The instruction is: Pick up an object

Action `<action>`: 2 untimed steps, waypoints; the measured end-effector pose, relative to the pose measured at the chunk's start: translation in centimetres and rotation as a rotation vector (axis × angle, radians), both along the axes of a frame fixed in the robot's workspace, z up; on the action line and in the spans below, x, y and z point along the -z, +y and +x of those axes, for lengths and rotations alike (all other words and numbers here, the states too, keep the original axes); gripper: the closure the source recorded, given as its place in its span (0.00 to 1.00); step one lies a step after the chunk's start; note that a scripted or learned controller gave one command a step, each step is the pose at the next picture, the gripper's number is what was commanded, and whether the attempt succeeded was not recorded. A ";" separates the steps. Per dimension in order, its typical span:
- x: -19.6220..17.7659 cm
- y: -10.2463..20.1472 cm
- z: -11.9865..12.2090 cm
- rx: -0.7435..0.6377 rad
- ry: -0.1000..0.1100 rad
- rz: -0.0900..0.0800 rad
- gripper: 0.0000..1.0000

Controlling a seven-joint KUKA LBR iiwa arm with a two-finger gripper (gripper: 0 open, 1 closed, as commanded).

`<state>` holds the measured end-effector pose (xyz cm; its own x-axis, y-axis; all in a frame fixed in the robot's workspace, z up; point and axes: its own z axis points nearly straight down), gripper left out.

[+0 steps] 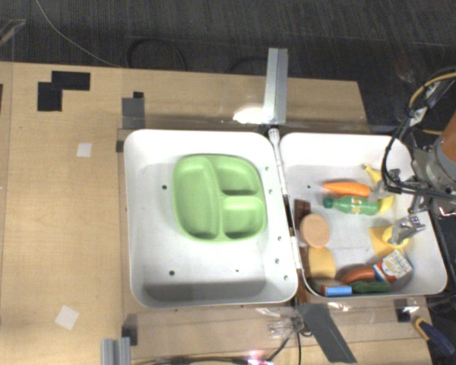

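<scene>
The gripper [402,230] hangs over the right bin [342,144] at its three o'clock edge, jaws slightly apart, above a yellow piece [381,239]; carrot [346,188] and green bottle [352,205] crowd ten o'clock.

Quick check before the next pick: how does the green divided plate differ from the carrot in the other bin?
The green plate is broad, flat and pale green; the carrot is slim, tapered and orange. The plate lies alone in the left bin; the carrot sits among other toy items in the right bin. Both rest on a bin floor.

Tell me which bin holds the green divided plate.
The left bin: the green plate lies in it alone, while the right bin holds the small toy foods.
</scene>
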<state>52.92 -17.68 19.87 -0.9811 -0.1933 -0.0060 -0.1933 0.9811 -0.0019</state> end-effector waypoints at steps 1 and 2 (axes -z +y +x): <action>9.9 -1.0 -1.3 -0.001 -0.011 -0.003 0.00; 10.7 5.3 -1.4 0.034 -0.015 -0.001 0.00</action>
<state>51.54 -12.42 9.13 -0.9869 -0.1599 -0.0203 -0.1599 0.9871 -0.0054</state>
